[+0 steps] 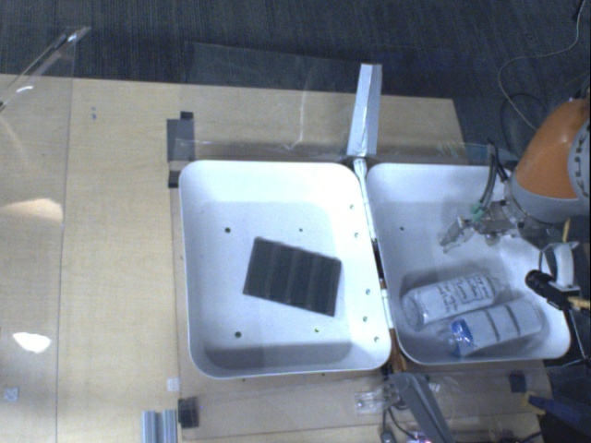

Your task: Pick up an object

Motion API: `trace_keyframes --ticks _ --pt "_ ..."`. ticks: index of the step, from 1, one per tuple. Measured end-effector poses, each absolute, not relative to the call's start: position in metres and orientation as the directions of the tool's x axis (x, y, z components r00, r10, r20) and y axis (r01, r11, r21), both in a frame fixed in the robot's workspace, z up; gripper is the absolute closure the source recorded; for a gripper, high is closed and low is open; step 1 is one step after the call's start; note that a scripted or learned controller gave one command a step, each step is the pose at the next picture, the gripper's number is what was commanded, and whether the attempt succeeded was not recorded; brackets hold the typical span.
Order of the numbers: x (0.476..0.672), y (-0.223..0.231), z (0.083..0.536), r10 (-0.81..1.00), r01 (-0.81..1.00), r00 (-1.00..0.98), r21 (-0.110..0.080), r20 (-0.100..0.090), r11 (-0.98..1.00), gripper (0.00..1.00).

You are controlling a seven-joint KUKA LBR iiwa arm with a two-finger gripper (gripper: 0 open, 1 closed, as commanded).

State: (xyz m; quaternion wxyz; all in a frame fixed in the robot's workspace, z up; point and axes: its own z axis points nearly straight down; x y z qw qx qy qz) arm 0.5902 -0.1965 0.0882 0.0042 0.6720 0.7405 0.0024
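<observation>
A: Bottles (473,312), two clear ones, are seen lying side by side in the right bin (420,192); the hand (459,233) is poised above them.

B: Is anything held?

A: Cannot be told. A descent centred across one bottle is advised. Label printing cannot be read.

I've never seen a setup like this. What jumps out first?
A dark ribbed rectangular pad lies alone in the left white bin. In the right white bin, two clear plastic bottles lie side by side near the front, with the arm's end effector above them.
</observation>
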Motion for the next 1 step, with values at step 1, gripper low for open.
trace_keyframes --ticks 1 --pt "0.5031 -0.1984 0.0970 0.992 0.991 -0.125 0.049 -0.021 0.126 0.00"
